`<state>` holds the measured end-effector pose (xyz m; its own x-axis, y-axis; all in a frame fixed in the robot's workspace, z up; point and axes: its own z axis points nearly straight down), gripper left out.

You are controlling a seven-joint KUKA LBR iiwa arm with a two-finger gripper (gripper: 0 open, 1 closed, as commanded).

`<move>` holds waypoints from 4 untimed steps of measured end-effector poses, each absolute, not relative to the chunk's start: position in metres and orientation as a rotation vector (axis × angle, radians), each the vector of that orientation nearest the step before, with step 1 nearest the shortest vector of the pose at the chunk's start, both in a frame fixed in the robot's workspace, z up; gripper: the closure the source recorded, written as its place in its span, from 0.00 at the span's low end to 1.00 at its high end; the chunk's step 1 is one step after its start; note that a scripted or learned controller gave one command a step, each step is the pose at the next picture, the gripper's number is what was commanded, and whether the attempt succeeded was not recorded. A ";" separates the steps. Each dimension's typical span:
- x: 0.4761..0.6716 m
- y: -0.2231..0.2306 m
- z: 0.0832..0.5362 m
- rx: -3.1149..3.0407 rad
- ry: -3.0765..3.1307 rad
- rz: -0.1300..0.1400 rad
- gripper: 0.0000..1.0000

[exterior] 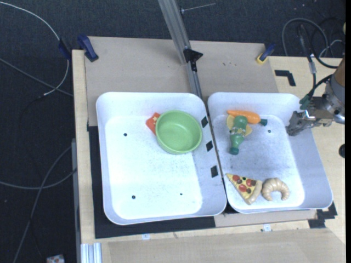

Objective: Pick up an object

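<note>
Floor: dark carpet [33,163], cables [27,21] trailing.
Tabletop [142,64]: tan board, blue clamp [88,48] at far left corner.
Left bin [142,185]: green bowl [178,131] over a red piece [152,122].
Right bin [263,158]: carrot [244,115], green bottle [237,134], pizza slice [244,187], croissant [276,189].
Pincer [296,124]: over right bin's far right rim, nothing seen in it; opening cannot be judged.

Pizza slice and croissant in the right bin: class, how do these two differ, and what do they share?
The pizza slice is a flat triangle, yellow with red toppings; the croissant is a plump curved crescent, plain tan. The pizza slice lies left of the croissant. Both are toy foods lying side by side at the front of the right bin.
</note>
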<state>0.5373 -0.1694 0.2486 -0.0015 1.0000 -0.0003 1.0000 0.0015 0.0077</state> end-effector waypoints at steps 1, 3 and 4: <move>0.545 -0.117 0.238 2.223 2.235 -0.001 1.00; 0.558 -0.018 0.251 2.215 2.230 0.005 1.00; 0.560 0.041 0.244 2.219 2.231 -0.001 1.00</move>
